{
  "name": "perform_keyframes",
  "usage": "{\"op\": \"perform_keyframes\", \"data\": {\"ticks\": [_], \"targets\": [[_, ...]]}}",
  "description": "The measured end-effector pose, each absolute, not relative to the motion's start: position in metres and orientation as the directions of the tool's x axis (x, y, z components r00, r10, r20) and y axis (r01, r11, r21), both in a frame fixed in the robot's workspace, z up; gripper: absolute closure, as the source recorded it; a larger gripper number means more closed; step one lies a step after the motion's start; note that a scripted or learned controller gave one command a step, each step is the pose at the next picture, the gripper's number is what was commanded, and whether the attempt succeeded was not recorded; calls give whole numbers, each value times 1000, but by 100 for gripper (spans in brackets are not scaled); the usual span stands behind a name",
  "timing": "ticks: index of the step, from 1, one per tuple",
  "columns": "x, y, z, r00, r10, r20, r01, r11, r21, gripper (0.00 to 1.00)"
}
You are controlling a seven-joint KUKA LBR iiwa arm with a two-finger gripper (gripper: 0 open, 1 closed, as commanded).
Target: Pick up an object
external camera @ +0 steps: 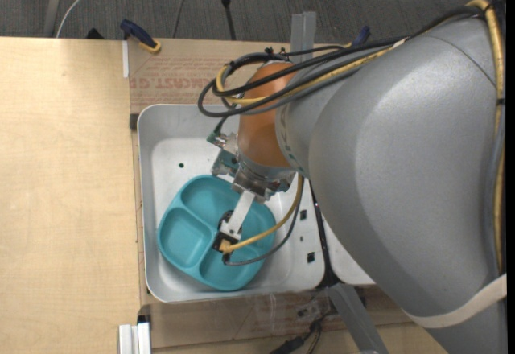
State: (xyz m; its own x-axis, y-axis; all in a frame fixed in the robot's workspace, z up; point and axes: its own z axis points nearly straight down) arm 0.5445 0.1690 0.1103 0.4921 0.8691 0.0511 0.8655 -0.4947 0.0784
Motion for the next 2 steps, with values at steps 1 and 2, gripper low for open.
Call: {"op": "perform_keyframes", "data": {"ticks": [1, 2], "targets": [[659, 132, 147, 557, 830, -3, 830, -557, 0, 0], [594, 194, 90, 474, 881, -4, 881, -474, -2, 0]]}}
